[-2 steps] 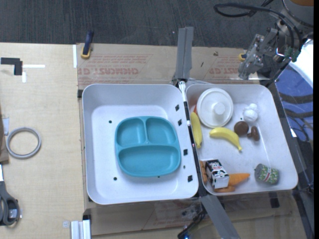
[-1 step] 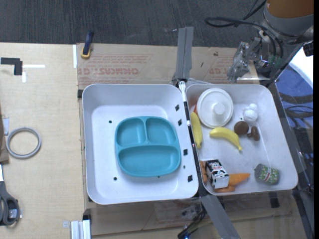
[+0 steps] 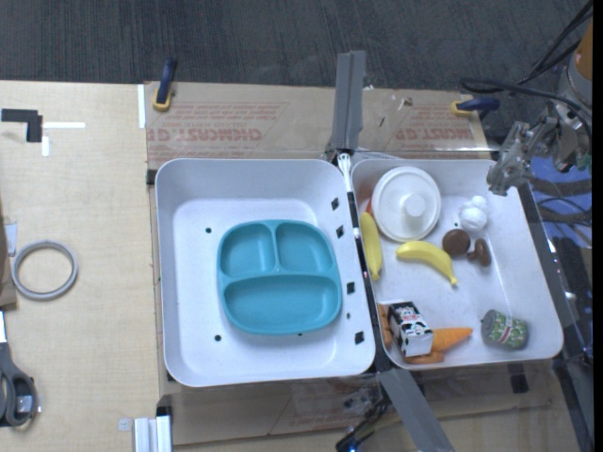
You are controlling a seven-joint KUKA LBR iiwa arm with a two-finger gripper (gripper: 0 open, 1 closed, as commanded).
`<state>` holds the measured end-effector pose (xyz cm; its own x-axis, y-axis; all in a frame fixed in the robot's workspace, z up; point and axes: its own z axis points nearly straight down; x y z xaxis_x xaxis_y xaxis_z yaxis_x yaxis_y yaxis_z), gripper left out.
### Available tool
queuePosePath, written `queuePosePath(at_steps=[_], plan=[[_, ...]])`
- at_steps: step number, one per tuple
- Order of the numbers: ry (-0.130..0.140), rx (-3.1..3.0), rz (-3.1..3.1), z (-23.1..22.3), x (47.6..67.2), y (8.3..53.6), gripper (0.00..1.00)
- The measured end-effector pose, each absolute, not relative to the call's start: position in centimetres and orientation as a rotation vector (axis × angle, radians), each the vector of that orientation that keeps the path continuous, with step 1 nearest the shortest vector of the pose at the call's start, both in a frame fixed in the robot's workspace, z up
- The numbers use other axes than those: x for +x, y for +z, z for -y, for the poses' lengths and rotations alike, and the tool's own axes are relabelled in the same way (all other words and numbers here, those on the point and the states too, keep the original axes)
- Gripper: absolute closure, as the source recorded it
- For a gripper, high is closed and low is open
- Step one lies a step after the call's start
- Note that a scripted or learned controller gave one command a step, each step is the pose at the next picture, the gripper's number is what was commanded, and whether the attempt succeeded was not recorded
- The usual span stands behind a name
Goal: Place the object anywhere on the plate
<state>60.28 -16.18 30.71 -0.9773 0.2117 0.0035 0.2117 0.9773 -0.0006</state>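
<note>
Leftmost on the bench (image 3: 75, 158) lies a grey roll of tape (image 3: 42, 269), well apart from both bins. Next comes the left bin (image 3: 179, 347), and in its middle sits the teal divided plate (image 3: 280, 276), three compartments all bare, so nothing has been set on it yet. Across the divider, the right bin (image 3: 542, 299) holds every candidate: a yellow banana (image 3: 370, 245) lying along the bin's left wall, a white bowl (image 3: 406, 204) upside down near the back, a second banana (image 3: 429, 258) curved in the middle, a small black-and-white carton (image 3: 409, 329) touching an orange carrot (image 3: 450, 339) at the front, two brown round pieces (image 3: 466, 246) side by side, a small white object (image 3: 473, 217) just behind them, and a green lump (image 3: 505, 330) near the front right corner. The task names no particular piece, so any of these could be the object, and all of them rest in the right bin, apart from the plate. Farthest right, the end effector (image 3: 513, 163) hangs over the back right rim of that bin with nothing between its tips; whether it is spread or pressed together I cannot tell at this size. By my reading the task is at its very start: the pick, the carry across the divider and the release over the plate all remain.
</note>
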Motion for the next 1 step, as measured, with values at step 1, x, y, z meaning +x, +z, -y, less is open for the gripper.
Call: queuePosePath(at_steps=[1], plan=[[-0.002, -0.154, 3.136, 15.63, 64.44, 19.74, 1.00]])
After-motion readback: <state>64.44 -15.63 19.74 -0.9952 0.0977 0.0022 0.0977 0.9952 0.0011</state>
